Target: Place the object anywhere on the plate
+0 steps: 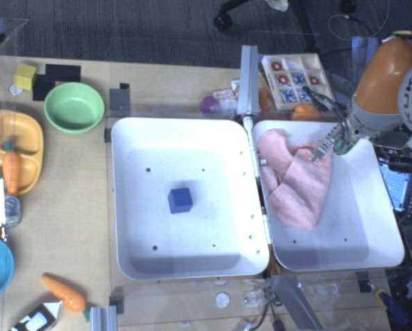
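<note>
Heads up: going left to right, your table has a green bowl (74, 107), then the blue cube (181, 199) sitting alone mid left bin (130, 254), well apart from everything. The pink cloth (293, 178) fills the right bin (371, 247), and your pincer (327, 145) hovers at its top edge. Can't tell if it's spread or closed, too small. So the cube lies way left of it.

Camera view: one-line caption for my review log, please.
Gripper over the pink cloth in the right bin; blue cube sits in the left bin.
</note>
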Motion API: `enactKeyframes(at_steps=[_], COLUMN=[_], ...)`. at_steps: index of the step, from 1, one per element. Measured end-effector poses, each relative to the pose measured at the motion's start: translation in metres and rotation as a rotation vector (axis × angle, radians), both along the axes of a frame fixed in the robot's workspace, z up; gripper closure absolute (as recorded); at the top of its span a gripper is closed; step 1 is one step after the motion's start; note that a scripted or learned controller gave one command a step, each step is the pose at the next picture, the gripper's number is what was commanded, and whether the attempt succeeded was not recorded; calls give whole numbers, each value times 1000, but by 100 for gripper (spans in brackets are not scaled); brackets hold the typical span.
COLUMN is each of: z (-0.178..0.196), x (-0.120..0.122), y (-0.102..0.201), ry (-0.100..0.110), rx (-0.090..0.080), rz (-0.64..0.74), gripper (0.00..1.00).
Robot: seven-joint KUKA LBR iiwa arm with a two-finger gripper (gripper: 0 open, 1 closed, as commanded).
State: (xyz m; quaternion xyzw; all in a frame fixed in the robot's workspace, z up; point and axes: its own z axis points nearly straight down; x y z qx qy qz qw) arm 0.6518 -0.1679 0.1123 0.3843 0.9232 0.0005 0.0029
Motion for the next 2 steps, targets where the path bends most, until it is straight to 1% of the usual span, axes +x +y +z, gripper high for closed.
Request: enactKeyframes(at_steps=[1,2], z=[-20,27], x=[-26,-2], y=[-36,-37], ry=[-13,-8], rx=[-1,-1], rz=[-86,-31], gripper=[100,100])
